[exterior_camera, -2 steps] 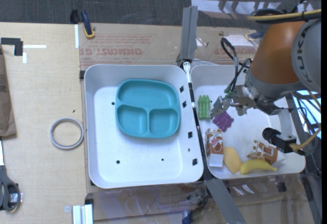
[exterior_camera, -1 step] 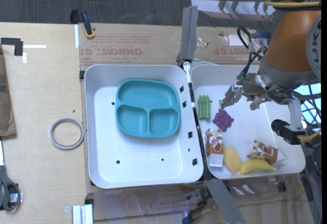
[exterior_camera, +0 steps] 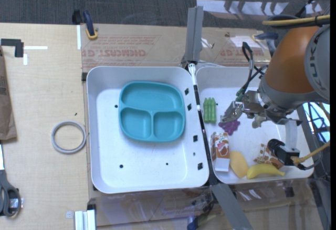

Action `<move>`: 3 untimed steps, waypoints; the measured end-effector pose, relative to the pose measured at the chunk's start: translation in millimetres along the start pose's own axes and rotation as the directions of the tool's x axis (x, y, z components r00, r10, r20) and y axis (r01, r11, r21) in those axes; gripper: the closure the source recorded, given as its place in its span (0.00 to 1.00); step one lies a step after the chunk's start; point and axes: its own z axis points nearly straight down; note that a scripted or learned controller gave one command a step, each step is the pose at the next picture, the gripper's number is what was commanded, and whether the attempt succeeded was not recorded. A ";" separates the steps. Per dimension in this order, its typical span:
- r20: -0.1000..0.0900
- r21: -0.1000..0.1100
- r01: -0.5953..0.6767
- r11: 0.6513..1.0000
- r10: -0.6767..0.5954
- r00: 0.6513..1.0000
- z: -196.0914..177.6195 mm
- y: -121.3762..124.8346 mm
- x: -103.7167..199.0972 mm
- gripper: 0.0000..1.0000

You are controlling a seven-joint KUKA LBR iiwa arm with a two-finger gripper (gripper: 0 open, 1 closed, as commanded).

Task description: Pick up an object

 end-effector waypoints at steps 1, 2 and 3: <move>-0.001 -0.001 0.123 0.992 -0.123 0.992 99.6 17.2 -29.2 0.00; 0.003 -0.005 0.585 0.811 -0.585 0.811 97.9 85.4 -21.9 0.00; 0.000 -0.003 0.498 0.867 -0.498 0.867 98.7 47.7 -39.7 0.00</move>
